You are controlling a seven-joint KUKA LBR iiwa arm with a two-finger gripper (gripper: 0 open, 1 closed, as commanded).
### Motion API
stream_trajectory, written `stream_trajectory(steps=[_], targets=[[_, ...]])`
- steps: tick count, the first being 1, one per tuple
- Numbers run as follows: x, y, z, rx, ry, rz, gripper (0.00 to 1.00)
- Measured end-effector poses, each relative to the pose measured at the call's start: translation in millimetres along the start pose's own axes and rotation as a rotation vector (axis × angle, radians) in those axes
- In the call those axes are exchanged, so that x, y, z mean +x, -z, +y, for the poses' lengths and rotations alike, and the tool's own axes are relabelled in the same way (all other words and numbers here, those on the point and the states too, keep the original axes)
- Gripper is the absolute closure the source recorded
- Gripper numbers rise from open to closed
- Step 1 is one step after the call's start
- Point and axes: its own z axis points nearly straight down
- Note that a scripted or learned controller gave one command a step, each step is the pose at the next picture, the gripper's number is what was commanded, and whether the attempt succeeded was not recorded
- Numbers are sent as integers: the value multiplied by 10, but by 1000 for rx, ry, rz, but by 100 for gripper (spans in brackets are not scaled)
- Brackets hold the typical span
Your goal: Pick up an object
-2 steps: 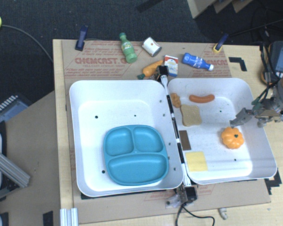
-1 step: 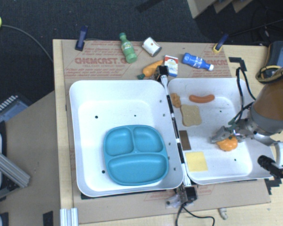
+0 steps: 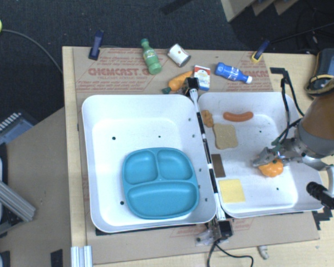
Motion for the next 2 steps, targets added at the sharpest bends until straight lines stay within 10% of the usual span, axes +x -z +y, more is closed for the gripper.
stream_trajectory(steps=[1, 2], targets=[[856, -97, -386, 3, 2, 3, 100], [1347, 910, -33, 0, 3, 2, 100]])
